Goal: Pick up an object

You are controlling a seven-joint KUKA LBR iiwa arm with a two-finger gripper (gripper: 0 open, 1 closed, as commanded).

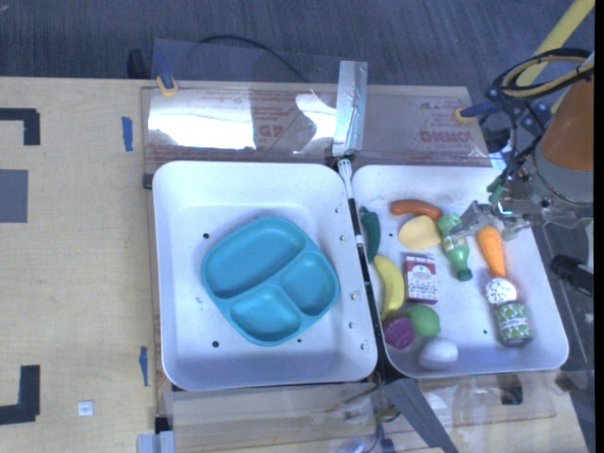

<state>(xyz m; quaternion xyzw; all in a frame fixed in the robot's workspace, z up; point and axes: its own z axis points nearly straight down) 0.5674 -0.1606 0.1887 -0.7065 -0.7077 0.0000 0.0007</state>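
From my feed I cannot tell how the gripper point(483, 213) stands; it hangs over the right bin point(552, 295) near its far right side, just above the carrot point(491, 250) and a green bottle point(457, 253). Nearby lie a sausage point(415, 208), lemon point(419, 231), banana point(390, 282), small red carton point(420, 278), lime point(426, 321) and white egg point(438, 352). The left bin point(179, 281) holds a blue divided tray point(270, 279).
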